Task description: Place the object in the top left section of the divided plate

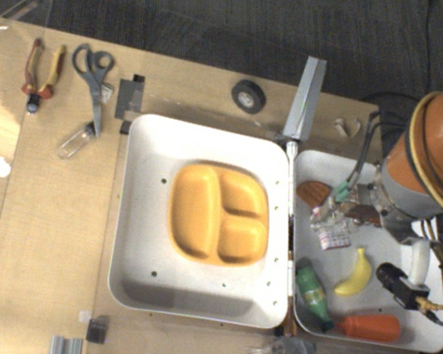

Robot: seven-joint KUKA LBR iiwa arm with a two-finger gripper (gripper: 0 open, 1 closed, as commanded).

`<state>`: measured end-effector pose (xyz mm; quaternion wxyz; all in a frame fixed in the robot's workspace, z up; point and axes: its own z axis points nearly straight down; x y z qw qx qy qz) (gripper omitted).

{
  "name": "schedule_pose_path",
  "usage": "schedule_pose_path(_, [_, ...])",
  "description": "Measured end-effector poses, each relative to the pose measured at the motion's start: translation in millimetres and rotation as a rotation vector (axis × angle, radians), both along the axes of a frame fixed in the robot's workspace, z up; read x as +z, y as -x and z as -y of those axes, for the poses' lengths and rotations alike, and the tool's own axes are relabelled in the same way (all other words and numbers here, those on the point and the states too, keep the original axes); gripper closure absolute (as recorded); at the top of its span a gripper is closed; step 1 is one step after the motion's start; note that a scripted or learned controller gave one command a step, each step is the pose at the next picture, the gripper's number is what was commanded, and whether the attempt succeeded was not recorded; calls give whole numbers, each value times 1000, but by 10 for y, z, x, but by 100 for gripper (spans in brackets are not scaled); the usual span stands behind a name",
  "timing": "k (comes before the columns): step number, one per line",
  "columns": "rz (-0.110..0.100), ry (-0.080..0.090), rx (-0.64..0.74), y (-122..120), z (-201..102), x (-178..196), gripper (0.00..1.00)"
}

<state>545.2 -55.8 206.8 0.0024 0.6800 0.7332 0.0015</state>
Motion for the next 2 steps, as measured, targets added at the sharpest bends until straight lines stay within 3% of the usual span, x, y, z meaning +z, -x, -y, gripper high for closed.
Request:
schedule_pose_path(1, [-2, -1, -164, -601, -751, 165, 100])
schedule_pose_path(2, [-2, -1, -164, -601, -751, 166, 0])
